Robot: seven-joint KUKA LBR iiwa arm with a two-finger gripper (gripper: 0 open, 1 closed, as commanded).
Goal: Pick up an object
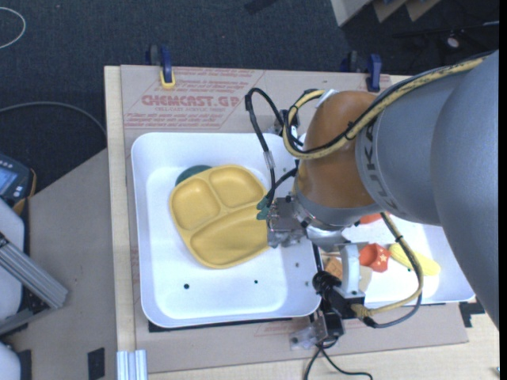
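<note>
Below, we see the hand (pixel 273 222) at the right rim of the yellow divided plate (pixel 220 214) in the left bin (pixel 158 236); its grip state we cannot tell. Risk: thin, shallow rim may slip out, w/ plate tilting or sliding.

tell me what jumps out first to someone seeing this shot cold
The big grey arm with its orange band sweeps in from the right and covers much of the right bin. In the left bin lies a yellow divided plate, with the end effector at its right edge. Small red and yellow pieces peek out beneath the arm in the right bin.
</note>
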